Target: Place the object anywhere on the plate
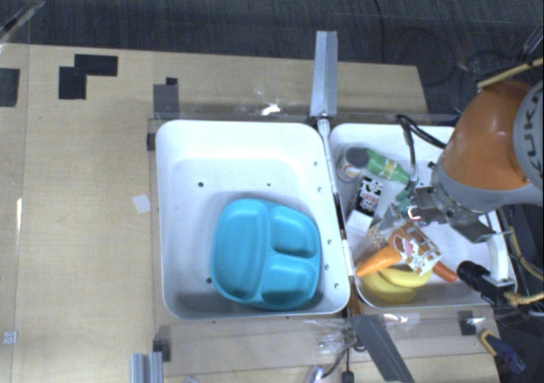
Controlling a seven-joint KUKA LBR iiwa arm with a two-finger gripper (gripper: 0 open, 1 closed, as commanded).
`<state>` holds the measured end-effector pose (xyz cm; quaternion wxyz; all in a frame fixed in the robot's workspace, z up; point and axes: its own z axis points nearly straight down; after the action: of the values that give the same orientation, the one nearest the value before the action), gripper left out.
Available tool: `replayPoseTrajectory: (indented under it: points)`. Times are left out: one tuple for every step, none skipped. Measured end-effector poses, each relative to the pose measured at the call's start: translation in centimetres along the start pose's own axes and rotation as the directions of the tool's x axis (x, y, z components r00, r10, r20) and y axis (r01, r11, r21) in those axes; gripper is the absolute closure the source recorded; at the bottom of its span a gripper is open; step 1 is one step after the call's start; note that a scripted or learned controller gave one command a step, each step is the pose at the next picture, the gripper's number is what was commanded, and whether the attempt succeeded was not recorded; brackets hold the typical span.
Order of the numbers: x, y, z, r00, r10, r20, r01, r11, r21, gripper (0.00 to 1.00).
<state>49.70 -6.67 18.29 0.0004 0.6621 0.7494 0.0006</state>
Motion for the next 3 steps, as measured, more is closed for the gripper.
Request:
replayPoseTrajectory:
  points:
    - [6.5,5.9,-1.1,0.997,-0.083,0.000,0.083,0.997,0.000,1.00]
    - [16.2,4.0,0.1,0.986,0.165,0.000,-0.165,0.986,0.002,1.00]
    - [16.2,4.0,0.0,0.986,0.165,0.000,-0.165,0.986,0.002,0.00]
